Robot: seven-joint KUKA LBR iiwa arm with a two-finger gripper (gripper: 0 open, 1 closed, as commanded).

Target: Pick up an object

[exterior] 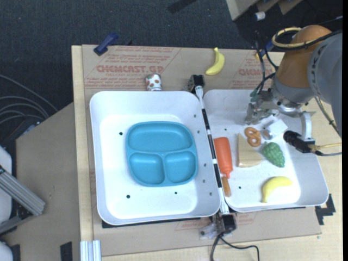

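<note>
The bench [87, 145] carries two white bins, and the left bin [109, 118] serves as my landmark. Inside it sits a blue divided plate [161, 152], about in the middle. Touching its right wall is the right bin [228, 105], and the grey arm [318, 64] with its orange band leans over that bin's far corner. The gripper [258, 116] hangs low over the right bin's upper part; I cannot tell how it is set or whether it has anything. Just right of the landmark's wall lies an orange carrot [223, 155], then a tan wedge [247, 152], a green cluster [274, 154], a yellow lemon [276, 188] nearer the front, and a small pretzel [253, 136] just below the gripper. Beyond the landmark's far rim, on the bench, lies a yellow banana [216, 63].
</note>
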